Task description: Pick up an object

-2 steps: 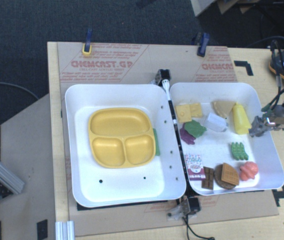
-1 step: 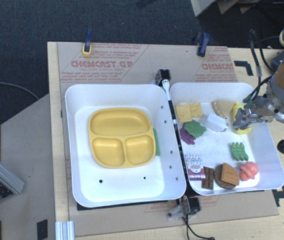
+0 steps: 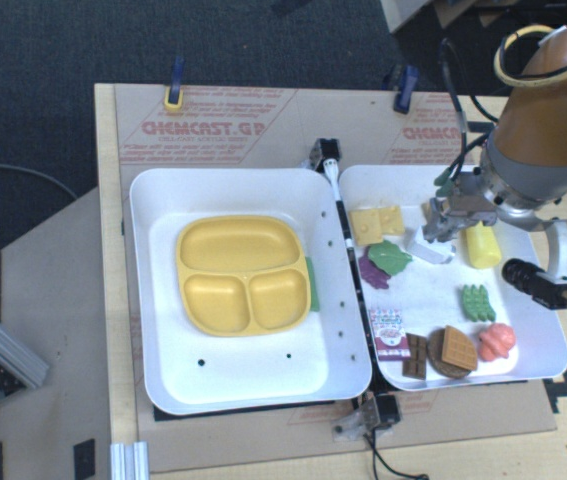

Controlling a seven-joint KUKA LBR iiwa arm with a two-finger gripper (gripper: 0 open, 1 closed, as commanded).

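Yellow divided plate (image 3: 241,286), white bins (image 3: 153,268), green and purple toys (image 3: 383,263), perhaps felt.

The pincer (image 3: 441,230) hangs low over the right bin (image 3: 553,353), under the grey arm (image 3: 538,138) with its orange band. Whether its fingers are apart is unclear. Just right of the pincer lies a yellow block (image 3: 483,246); just left of it, a pale yellow piece (image 3: 376,223). Below and left sit a green leaf (image 3: 390,258) and a purple piece (image 3: 372,272). Below and right is a green toy (image 3: 477,303), and farther down a pink toy (image 3: 497,340), a waffle (image 3: 457,349), a brown bar (image 3: 415,356) and a small packet (image 3: 387,329). Well to the left, in the left bin (image 3: 153,298), rests a yellow tray (image 3: 243,274) with three compartments. Both bins stand on the worktop (image 3: 123,128).
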